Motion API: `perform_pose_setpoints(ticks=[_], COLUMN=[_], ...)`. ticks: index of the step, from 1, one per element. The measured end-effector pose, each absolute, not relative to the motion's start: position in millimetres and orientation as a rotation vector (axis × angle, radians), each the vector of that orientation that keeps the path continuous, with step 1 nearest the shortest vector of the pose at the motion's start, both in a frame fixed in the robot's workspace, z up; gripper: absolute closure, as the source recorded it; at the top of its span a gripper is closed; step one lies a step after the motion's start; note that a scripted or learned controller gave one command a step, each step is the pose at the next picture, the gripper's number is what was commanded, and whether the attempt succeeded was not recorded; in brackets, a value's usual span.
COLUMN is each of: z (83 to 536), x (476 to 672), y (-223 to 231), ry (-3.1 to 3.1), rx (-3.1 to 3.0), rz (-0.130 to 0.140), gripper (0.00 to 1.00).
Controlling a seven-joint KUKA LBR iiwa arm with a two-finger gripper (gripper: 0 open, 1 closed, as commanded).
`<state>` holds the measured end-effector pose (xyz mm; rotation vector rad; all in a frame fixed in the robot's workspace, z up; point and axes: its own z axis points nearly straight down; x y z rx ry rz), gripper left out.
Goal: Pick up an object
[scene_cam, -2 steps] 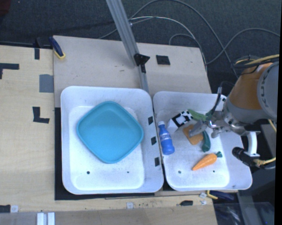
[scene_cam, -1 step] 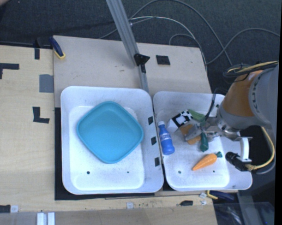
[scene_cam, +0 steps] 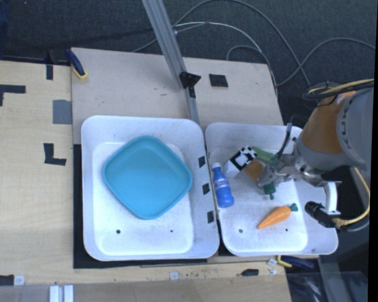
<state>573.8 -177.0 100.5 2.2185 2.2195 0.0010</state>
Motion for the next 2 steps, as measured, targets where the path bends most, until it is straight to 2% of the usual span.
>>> perform_pose_setpoints(ticks=[1,2], z=[147.0,209.0], x=[583.0,580.5], y=[-175.7,-173.7], ry=[2.221,2.219], rx=[2.219,2.218], rz=[0.003,0.004], gripper=[1.00,1.00])
